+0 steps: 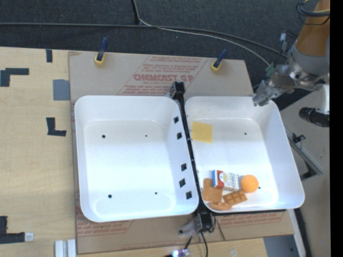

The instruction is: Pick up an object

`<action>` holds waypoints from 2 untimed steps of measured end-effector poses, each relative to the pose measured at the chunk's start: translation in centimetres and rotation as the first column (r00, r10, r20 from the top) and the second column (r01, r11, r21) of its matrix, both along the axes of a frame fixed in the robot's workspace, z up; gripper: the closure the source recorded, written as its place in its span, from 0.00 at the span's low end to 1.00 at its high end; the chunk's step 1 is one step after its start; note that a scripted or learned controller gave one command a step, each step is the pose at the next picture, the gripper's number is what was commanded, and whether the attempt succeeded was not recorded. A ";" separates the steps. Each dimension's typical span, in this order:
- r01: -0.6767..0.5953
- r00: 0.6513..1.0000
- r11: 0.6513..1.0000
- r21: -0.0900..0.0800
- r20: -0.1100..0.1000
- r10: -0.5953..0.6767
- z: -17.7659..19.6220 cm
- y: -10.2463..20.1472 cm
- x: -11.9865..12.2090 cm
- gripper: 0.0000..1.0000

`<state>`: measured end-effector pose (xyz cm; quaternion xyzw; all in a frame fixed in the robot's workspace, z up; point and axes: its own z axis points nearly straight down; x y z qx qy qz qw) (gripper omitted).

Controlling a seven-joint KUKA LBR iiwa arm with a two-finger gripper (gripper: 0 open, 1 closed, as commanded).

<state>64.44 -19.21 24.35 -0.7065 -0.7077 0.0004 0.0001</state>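
Observation:
The right bin holds a flat yellow square near its back left. At its front lie a small red, white and blue carton, an orange ball and brown biscuit-like pieces. My gripper hangs above the right bin's back right corner, well away from all of these, and nothing shows between its fingers.
The left bin stands beside the right one, joined by a black clip strip. Both rest on a cardboard sheet held by two yellow clamps. A black cable runs across the dark floor behind.

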 end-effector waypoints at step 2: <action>0.010 1.000 1.000 0.000 0.004 -0.010 -15.6 -0.1 -10.3 0.00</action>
